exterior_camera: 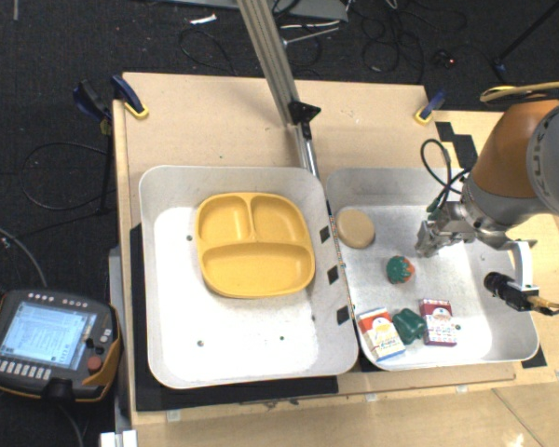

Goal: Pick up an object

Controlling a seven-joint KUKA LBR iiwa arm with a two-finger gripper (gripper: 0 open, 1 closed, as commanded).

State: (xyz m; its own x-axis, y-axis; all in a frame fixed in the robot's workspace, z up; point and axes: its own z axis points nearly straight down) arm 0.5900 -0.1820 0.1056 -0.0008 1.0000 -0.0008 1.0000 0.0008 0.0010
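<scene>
the table [214, 119] carries two white bins side by side. the left bin [233, 352] holds a yellow divided plate [255, 246]. the right bin [484, 315] holds the smaller things: a tan round disc [356, 228], a small box with a red top [381, 332], a reddish box [438, 322], a dark green lump [410, 324] between the two boxes, and a green-and-red ball [400, 268]. the end effector [430, 240] hangs just right of and above the ball; i cannot tell its finger state. the ball looks light, firm and prone to rolling, so a grip across its widest middle seems best.
</scene>
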